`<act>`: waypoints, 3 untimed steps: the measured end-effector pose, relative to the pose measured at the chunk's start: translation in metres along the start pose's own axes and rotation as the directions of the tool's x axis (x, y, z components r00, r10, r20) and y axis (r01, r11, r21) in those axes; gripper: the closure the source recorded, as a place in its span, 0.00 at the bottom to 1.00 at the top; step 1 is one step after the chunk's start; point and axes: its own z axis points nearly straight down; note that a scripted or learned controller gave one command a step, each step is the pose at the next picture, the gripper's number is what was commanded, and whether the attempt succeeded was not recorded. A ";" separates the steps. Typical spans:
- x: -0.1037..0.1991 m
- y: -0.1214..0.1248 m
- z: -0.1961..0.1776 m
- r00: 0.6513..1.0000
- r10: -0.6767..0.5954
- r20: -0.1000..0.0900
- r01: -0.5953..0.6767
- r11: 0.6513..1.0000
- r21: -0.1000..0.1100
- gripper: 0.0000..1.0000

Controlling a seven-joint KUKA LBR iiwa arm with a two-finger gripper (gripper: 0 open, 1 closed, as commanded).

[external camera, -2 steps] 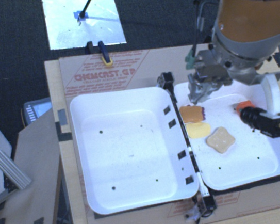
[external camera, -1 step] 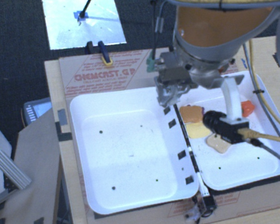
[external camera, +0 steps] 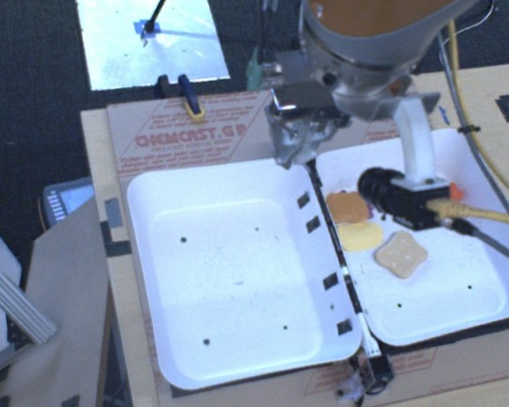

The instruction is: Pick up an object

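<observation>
Gripper (external camera: pixel 296 154) positioned above the far end of the ridge where the left bin (external camera: pixel 238 281) meets the right bin (external camera: pixel 496 296). Whether it is open or closed cannot be told. Candidate objects all lie in the right bin: an orange-brown piece (external camera: pixel 348 206), a yellow disc (external camera: pixel 362 236) touching it, and a tan toast-shaped piece (external camera: pixel 401 255) just beside the disc. Assessment: approach step, no pick made. Next move calls for centring over one piece, then descending clear of the bin wall.

Bright overhead light, soft focus, slight blur
</observation>
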 end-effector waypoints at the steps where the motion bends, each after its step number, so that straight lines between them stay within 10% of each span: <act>1: 0.044 0.036 0.016 1.000 0.000 0.003 0.000 1.000 0.006 1.00; 2: 0.041 0.035 0.015 1.000 0.002 0.003 -0.002 1.000 0.006 0.00; 3: 0.042 0.035 0.003 1.000 -0.001 0.002 0.001 1.000 0.003 1.00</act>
